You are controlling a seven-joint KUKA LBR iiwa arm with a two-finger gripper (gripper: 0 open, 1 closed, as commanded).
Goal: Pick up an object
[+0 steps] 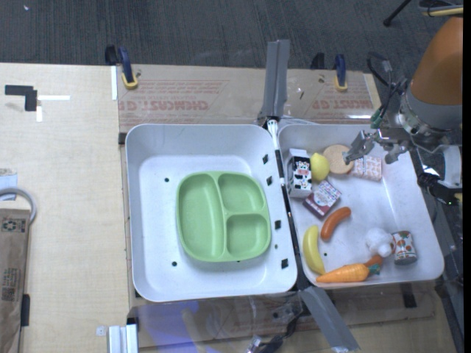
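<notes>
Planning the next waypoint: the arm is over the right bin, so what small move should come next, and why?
Probably lower the gripper straight down a little. It hovers at the right bin's upper edge, near the round cracker and pink packet, with nothing seen held.

Mirrored "CHEMCO" lettering on cardboard sheet (184, 98), recycling symbol on brown bag (13, 226)

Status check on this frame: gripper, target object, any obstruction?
Gripper over right bin back edge, nothing seen between fingers. Nearest: pink packet, round cookie. Nothing blocking them.
</notes>
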